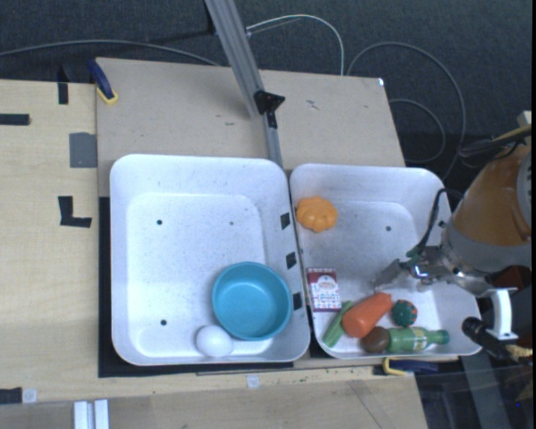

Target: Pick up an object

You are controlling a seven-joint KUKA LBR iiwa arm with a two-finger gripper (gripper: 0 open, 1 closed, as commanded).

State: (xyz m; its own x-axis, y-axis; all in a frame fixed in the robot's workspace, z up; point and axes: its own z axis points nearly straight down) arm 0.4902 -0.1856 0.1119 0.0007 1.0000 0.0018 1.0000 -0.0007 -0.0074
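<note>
Nothing picked yet: pincer [395, 275] hovers in right bin [357, 186] just above carrot [366, 313], can't tell its opening, so grasp and lift remain.

a: the grey arm with the orange band [500, 208] runs off the right edge, so most of it is cut off.
b: and the two-finger gripper [400, 273]?
a: blurred and small; whether its fingers are apart or together can't be told.
b: the small red and white carton [323, 290]?
a: print too tiny to read.
b: the white ball [213, 340]?
a: the round blue bowl [250, 299] overlaps its top edge.
</note>
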